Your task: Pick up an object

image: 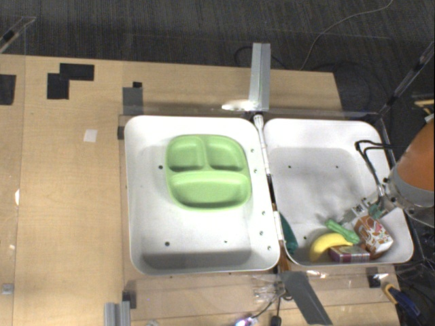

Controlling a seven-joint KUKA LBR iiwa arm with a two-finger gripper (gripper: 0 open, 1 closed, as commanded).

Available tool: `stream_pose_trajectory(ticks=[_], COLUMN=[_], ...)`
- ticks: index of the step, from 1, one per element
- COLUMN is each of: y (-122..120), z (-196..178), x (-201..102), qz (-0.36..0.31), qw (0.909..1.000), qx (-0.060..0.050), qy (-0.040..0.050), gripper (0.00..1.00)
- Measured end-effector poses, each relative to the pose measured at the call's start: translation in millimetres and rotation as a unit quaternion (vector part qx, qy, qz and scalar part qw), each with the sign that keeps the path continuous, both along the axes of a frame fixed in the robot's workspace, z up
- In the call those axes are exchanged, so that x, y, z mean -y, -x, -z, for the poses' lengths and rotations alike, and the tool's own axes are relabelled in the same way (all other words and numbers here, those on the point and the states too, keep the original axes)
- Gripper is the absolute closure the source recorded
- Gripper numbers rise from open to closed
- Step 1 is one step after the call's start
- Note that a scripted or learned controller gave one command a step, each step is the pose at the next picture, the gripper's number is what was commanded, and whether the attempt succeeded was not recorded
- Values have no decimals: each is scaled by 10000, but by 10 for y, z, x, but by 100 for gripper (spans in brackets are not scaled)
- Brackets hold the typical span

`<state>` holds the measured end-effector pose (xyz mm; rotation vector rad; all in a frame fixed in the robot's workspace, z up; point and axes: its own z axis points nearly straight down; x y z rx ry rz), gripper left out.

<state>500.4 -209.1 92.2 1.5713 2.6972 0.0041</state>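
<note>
So the arm [418, 172] comes in from the right edge, orange band showing, and its gripper [372, 208] is down in the right bin [306, 175], near that bin's right wall. Honestly can't tell how the jaws stand, they're too small and blurred against the clutter, and I can't see anything clearly held between them.

The pickable stuff is all piled in the near right corner of that bin. There's a yellow banana [327, 244] lying near the front wall, a green item [343, 231] lying across just above it, a dark red box [349, 253] tucked right against the banana's right end, and a red-and-white patterned carton [375, 235] just beside those, touching or nearly touching the gripper's tip. A teal thing [289, 235] leans along the left wall of the same bin, well apart from the gripper. It's a tight cluster, so the things crowd one another, with the bin's corner walls hemming them in on two sides. A black wire loop [372, 156] runs along the right wall behind the gripper.

The left bin [146, 202] holds a green divided plate [206, 170] lying flat, roughly in its middle toward the back. Both bins sit side by side on the wooden surface [61, 202], which has some black squares [68, 79] at the far left.
</note>
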Motion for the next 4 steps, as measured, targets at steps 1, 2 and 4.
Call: stream_pose_trajectory(ticks=[1,2,4], y=[120,95,84], z=[-333,-447,5], x=[-176,-176,-206], qz=[-18,-6,559], qw=[10000,10000,9984], qx=[-77,-43,10], qy=[-41,-35,-1], gripper=[0,100,100])
